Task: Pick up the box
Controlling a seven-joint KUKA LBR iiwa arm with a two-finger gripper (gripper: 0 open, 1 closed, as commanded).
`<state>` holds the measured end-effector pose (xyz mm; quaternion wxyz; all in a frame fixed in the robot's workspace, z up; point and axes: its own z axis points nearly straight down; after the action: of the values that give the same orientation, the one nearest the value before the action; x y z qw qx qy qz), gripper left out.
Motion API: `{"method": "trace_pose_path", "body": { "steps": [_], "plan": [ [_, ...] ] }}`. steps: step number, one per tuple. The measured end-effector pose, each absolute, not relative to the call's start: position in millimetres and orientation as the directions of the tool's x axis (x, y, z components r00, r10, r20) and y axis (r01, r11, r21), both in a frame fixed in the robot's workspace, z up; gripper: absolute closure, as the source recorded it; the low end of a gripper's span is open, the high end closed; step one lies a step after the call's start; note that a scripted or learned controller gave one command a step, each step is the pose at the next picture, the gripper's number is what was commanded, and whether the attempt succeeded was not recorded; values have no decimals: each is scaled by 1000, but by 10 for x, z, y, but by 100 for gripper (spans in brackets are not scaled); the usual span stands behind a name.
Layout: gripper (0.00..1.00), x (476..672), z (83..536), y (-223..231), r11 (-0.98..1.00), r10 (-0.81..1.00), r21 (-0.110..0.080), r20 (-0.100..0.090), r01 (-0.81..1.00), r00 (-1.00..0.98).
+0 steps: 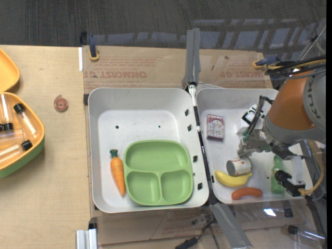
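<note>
Box (215, 127): lies flat in right bin (228, 95), upper left area, untouched.
Gripper (248, 150): low over the same bin, near a can (238, 167).
Fingers: state cannot be determined.

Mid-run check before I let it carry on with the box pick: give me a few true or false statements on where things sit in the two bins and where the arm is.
1. The box lies in the right bin. True.
2. The carrot lies on the green tray. False: it lies on the left bin floor, beside the tray's left edge.
3. The gripper is over the left bin. False: it is over the right bin, just above the can.
4. The banana lies just below the can. True.
5. The box is between the gripper's fingers. False: the box lies apart, up and to the left.
</note>
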<state>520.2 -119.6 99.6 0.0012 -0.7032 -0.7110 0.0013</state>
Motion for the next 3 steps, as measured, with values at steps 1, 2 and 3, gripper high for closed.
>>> {"method": "trace_pose_path", "body": {
  "steps": [1,2,3],
  "plan": [
    [100,6240,915,-955,199,980,-1,-2,980,-199],
    [100,5389,913,-1559,151,989,-2,-1,989,-151],
    [100,5053,911,-1274,201,980,-2,1,980,-201]
  ]
}}
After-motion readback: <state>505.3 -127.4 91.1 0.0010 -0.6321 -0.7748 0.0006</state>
